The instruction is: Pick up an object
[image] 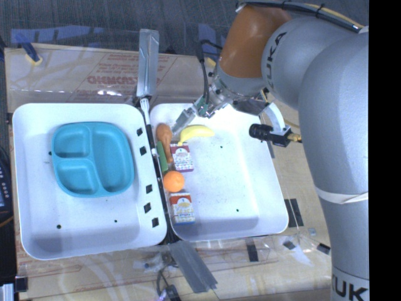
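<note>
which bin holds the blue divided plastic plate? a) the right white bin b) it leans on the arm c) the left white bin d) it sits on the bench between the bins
c: the blue divided plastic plate lies flat in the left white bin, while the yellow banana and round orange are in the right white bin.

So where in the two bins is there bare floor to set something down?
Right bin: open right of the two juice cartons and orange; its left edge is crowded, with carrot and banana. Left bin: bare strip below the blue divided plate.
</note>
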Motion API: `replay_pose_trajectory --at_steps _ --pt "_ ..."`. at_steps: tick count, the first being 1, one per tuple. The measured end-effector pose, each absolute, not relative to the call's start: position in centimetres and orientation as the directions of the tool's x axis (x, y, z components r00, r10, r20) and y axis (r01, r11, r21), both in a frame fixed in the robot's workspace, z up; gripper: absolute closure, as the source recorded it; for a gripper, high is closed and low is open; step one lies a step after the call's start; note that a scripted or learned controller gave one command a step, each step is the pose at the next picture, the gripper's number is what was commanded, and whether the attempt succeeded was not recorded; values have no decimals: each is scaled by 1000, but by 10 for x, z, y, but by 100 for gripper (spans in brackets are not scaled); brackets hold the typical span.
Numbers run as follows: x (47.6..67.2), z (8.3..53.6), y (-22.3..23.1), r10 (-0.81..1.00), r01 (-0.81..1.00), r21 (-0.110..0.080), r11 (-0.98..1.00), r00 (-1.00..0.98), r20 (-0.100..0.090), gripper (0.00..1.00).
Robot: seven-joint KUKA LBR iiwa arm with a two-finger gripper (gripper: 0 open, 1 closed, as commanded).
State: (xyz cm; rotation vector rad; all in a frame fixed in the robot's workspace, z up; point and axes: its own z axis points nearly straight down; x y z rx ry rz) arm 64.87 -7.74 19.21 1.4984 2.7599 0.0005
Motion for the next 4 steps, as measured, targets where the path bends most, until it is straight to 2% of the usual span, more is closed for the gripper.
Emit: replay_pose_trajectory --at_steps 1,2,3,4 --pt "635 106 -109 803 803 -6 597 -597 5 0" --pt "602 96 -101 821 821 9 571 -571 -8 0" --pt "603 103 -102 819 819 7 574 -574 -6 100" --pt "585 97 -126 979 979 10 204 -204 0 100"
